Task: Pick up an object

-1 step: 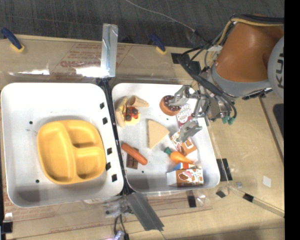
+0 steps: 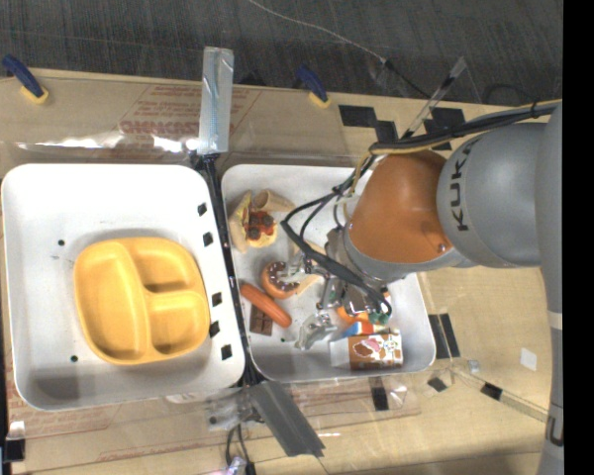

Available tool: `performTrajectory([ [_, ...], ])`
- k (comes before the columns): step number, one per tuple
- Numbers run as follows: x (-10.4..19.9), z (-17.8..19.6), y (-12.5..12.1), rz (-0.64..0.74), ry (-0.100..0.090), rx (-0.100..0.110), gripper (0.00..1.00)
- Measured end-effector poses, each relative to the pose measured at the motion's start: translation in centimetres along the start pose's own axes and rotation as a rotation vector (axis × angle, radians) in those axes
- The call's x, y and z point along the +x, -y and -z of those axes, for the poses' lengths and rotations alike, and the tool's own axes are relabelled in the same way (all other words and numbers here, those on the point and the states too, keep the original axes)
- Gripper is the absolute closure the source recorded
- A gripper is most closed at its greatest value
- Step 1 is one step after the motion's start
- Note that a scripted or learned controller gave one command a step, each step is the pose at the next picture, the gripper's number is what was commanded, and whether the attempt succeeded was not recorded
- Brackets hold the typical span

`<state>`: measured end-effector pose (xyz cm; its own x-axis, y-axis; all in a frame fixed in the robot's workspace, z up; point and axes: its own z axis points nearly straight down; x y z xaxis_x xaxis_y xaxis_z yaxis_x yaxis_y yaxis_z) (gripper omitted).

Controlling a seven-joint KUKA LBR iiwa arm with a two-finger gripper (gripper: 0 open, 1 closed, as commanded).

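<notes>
While the arm [image 2: 475, 201] leans in over the right bin [image 2: 277, 178], nothing looks lifted yet: every item seems to lie on the bin floor, so the pick appears still to be done. The hand [image 2: 329, 317] sits low among the clutter near the bin's lower middle, but whether it is spread or pressed together cannot be told, as cables and the orange band hide much of it. Around it lie a carton [image 2: 375, 349] just beside, a carrot [image 2: 265, 306] to its left, a donut [image 2: 278, 278] above that, and a pastry [image 2: 256, 221] near the top wall. The carton lies close to the bin's lower wall, leaving little room there; the carrot lies near the divider. The left bin [image 2: 40, 206] holds a yellow tray [image 2: 139, 297], well apart.
</notes>
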<state>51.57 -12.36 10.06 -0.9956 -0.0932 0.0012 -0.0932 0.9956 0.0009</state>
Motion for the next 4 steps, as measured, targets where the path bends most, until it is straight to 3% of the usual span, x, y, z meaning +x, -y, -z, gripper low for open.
performTrajectory([
  [1,-0.1,-1.0,-3.1,-0.103,-0.001,-0.001,0.0],
  [2,-0.6,0.1,-3.1,-0.095,0.011,0.001,1.0],
  [3,-3.6,12.5,-4.5,-0.01,0.007,0.002,1.0],
  [4,-8.5,8.8,-4.5,-0.197,-0.003,0.001,1.0],
])
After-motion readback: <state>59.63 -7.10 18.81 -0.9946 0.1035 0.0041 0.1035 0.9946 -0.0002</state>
